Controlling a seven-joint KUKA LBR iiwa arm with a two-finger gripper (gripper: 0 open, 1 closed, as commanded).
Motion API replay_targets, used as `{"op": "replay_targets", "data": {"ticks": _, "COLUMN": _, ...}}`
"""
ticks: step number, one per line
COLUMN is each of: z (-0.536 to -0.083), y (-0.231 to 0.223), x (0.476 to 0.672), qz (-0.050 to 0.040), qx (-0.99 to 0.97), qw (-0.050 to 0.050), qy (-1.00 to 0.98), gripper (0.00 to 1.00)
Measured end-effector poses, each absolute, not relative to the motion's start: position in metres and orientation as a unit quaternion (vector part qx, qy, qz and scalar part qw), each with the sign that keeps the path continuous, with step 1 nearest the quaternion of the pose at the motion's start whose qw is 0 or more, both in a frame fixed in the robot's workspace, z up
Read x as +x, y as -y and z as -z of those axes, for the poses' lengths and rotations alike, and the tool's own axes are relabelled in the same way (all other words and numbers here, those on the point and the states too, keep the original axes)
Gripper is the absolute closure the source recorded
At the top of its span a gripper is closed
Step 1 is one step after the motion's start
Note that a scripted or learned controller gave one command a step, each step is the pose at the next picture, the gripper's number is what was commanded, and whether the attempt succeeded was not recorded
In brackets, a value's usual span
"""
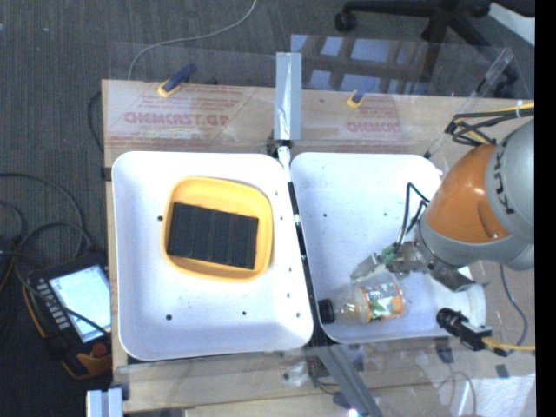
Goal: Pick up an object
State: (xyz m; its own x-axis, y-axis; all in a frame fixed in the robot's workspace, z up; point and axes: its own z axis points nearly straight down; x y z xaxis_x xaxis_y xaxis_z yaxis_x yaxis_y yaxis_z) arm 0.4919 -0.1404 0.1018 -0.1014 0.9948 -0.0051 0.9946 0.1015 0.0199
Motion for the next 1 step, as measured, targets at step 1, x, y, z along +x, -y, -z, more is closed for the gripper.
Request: {"op": "replay_targets", "data": {"ticks": 1, "z": -0.092, "y": 0.1467, "x": 0.4891, "qz": -0.0043, "qx": 0.66, "qw": 0.005, "qy": -0.751, "gripper": 0.0}}
